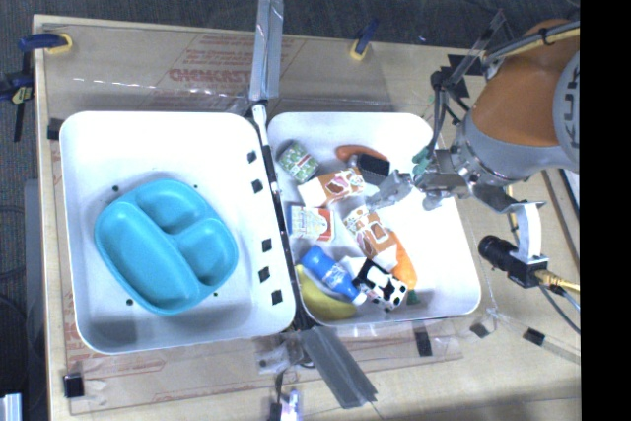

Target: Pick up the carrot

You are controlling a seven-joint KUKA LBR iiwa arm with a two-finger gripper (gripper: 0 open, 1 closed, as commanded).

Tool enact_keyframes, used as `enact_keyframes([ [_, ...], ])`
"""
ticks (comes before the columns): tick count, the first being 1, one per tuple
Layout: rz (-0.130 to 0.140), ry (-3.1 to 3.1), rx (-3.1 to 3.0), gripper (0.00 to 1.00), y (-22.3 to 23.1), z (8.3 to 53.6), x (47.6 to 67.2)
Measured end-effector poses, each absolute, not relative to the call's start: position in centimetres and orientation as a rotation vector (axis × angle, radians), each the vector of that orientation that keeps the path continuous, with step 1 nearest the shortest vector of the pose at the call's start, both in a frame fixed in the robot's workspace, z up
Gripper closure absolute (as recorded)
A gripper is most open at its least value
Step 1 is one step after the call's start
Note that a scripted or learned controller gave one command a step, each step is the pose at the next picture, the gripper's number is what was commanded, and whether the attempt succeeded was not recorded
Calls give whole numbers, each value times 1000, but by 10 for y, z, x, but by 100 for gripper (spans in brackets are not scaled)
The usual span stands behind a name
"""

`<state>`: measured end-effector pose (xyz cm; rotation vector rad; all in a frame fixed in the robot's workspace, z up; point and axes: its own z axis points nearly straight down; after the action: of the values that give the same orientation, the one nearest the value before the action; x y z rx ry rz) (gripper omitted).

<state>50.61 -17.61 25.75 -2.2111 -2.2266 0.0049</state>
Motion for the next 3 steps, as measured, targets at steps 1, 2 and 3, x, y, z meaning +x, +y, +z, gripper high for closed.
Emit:
enact_keyframes([
  [1, 4, -2173, -2265, 0, -211, 205, 476],
  [2, 3, -2217, -2221, 0, -206, 185, 477],
  [3, 3, -2153, -2287, 0, -187, 200, 477],
])
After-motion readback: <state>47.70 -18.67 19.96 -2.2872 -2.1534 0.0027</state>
